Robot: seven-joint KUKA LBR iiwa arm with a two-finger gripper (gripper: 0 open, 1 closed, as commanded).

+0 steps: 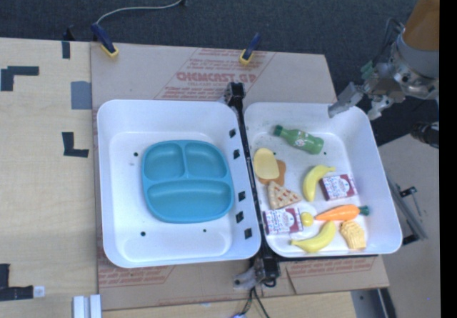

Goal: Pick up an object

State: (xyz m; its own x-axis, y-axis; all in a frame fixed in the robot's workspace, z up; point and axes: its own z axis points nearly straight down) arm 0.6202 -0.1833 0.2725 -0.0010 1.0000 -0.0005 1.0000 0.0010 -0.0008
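Bench writing: red print "CHEMCAST" reads on the brown cardboard sheet under the bins, near its far edge; smaller red print beside it is too small to read.
Clamps: two, yellow and blue, one at the sheet's far left corner, one at the middle of its far edge.
Left bin: one blue divided plate with three compartments, lying flat at the bin's centre.
Right bin: toy food, ten pieces.
Green bottle: one, lying on its side by the far wall; its label is unreadable.
Bananas: two, one mid-bin, one at the near edge.
Cartons: two, dark red and white, one right of centre, one near the left wall; the print is illegible.
Carrot: one, orange, between the bananas.
Others: a yellow round piece, a waffle-like wedge, a yellow cob, a small yellow ball.
Gripper: above the right bin's far right corner, apart from the food; whether its claw is spread or pressed together, I cannot tell.
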